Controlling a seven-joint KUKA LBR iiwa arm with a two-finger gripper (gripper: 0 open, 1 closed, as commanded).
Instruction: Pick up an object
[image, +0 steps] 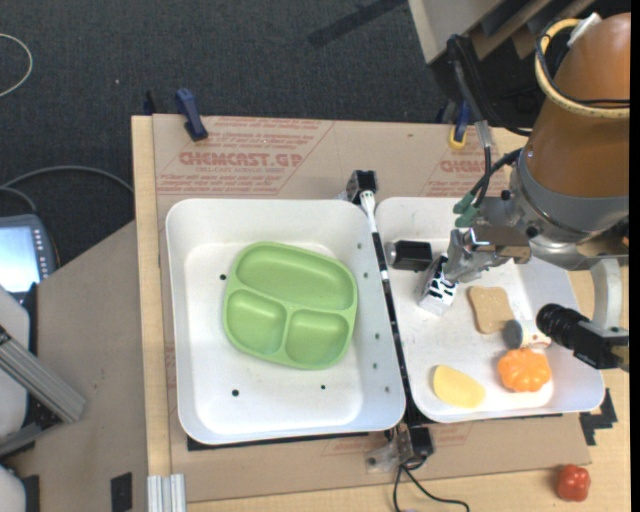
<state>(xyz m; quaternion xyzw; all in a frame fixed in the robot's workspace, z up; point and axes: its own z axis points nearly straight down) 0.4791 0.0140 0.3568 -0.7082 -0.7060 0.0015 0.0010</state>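
The right bin (575, 400) holds several small items. A black block (410, 254) lies near its left wall, and beside it is a white piece with black markings (436, 292). A tan cracker-like slab (489, 308), a small grey piece (512, 332), an orange pumpkin-shaped toy (524, 371) and a yellow lemon-like piece (458, 386) lie further forward. My gripper (449, 272) hangs low in this bin, right over the upper edge of the white-and-black piece and just right of the black block. Whether it touches that piece is unclear.
The left bin (190, 300) holds a green divided plate (290, 304). A black rod (380, 270) runs along the seam between the bins. A black camera mount (578, 336) overhangs the right bin's right side. A red object (571, 482) sits on the bench outside, front right.
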